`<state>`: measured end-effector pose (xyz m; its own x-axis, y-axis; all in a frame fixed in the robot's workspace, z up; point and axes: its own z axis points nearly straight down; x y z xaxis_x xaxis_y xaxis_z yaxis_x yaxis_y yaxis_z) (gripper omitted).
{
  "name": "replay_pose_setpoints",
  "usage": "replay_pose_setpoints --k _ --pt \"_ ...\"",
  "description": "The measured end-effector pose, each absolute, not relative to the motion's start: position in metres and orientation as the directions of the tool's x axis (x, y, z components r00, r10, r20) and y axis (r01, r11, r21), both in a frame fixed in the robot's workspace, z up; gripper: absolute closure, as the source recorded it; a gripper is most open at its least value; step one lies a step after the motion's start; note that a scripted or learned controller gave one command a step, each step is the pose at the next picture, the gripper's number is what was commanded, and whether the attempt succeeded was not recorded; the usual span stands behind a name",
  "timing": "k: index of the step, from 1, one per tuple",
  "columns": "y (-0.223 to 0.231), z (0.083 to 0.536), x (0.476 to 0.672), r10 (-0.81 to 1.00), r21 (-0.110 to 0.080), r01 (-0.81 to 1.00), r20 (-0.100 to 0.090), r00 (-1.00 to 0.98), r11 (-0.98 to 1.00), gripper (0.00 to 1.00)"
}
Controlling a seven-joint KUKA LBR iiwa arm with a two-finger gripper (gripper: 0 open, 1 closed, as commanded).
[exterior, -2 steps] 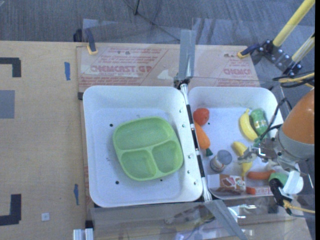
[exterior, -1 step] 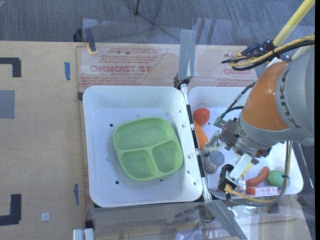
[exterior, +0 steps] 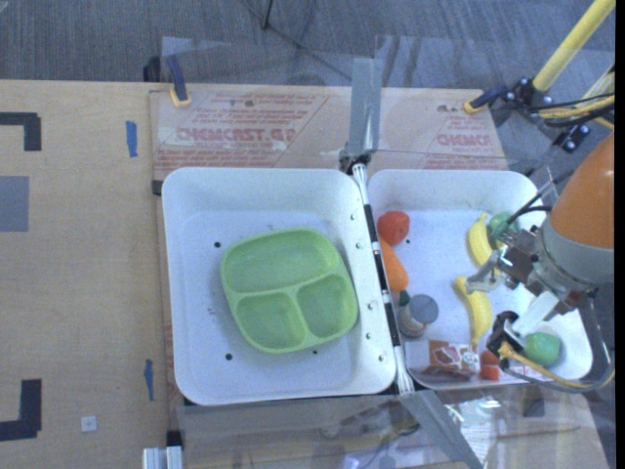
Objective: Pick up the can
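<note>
The can (exterior: 420, 312) stands upright in the right bin (exterior: 444, 189), close to the bin's left wall, showing its grey lid. My gripper (exterior: 490, 268) hovers over the right half of that bin, above two yellow bananas (exterior: 479, 313), roughly a can's width to the right of the can. Its fingers (exterior: 476, 282) stand apart and open, with nothing between them.
The right bin also holds a red tomato (exterior: 394, 227), an orange carrot (exterior: 395, 267), green round pieces (exterior: 543, 346) and a flat printed packet (exterior: 451, 358) at the front. A green divided plate (exterior: 288, 289) lies in the left bin (exterior: 190, 262).
</note>
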<state>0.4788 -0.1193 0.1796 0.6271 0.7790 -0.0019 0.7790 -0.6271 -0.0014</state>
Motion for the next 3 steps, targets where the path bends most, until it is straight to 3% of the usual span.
replay_pose_setpoints --k 1,2,3 --pt "-0.166 0.091 0.479 0.719 -0.002 0.719 0.0 0.695 -0.695 0.0" --pt "-0.203 0.09 0.482 0.8 -0.014 0.8 0.017 0.6 -0.6 0.0" --pt "-0.204 0.09 0.483 0.843 -0.014 0.843 0.017 0.537 -0.537 0.0"
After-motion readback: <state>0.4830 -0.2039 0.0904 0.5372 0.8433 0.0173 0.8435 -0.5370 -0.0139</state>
